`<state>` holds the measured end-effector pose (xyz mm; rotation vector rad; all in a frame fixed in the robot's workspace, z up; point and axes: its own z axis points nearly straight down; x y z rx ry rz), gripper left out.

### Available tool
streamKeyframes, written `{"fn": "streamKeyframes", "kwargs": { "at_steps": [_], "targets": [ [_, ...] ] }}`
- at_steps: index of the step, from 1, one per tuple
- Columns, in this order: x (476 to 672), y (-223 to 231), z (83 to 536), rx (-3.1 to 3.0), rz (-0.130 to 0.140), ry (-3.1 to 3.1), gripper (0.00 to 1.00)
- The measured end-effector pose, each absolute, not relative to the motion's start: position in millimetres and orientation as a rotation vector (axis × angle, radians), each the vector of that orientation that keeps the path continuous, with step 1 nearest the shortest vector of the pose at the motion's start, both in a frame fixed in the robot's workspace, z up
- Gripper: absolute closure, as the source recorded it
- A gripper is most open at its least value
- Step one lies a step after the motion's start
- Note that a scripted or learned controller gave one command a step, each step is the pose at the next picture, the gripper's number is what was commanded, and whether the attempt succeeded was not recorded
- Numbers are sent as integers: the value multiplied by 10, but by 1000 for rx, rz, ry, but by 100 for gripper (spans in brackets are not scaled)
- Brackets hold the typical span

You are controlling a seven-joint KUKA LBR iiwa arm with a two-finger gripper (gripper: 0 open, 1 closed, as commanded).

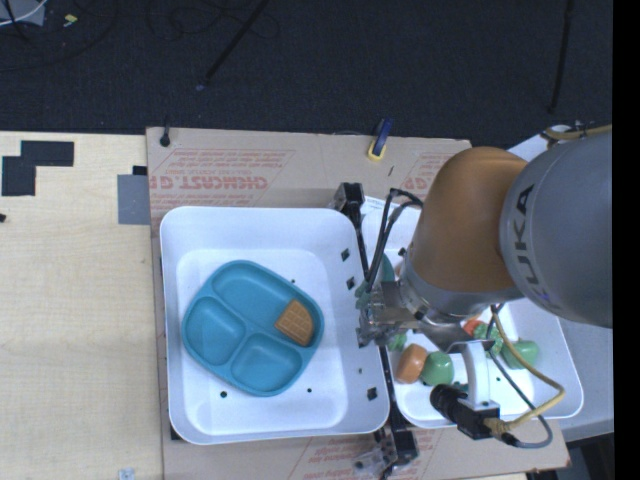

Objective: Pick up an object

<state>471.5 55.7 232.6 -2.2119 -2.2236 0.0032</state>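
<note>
Down in the right bin [570,388], a small cluster of toy-like pieces sits just below the arm [500,238]: an orange piece [410,365], a green piece [437,369] touching it, and another green piece [522,350] further right. They look like small plastic play food, so I judge them light, stiff and fairly smooth; a rounded one could squirt out of a pinch unless it is taken across its middle. Because the orange and green pieces touch, closing on one may nudge the other, and the orange one lies close to the bin's left wall, leaving little room on that side.

In the left bin [200,238] lies a blue divided plate [245,326] with a tan waffle-like piece [295,321] resting on its right part. That piece looks flat and light, best taken by its edges, though it is harder to get under.

As for the arm, it reaches in from the right and bends steeply down over the wall between the two bins, its orange band hiding the wrist. The gripper [385,318] hangs near the right bin's left edge, just above the orange piece. Whether the fingers are spread or closed, I cannot tell.
</note>
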Motion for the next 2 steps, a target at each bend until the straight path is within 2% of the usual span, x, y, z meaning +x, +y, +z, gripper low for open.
{"fn": "streamKeyframes", "kwargs": {
  "at_steps": [1, 2],
  "targets": [
    [4828, 490, 2179, -2222, 7, -2216, 100],
    [4736, 598, 2207, -2217, 5, -2220, 100]
  ]
}}
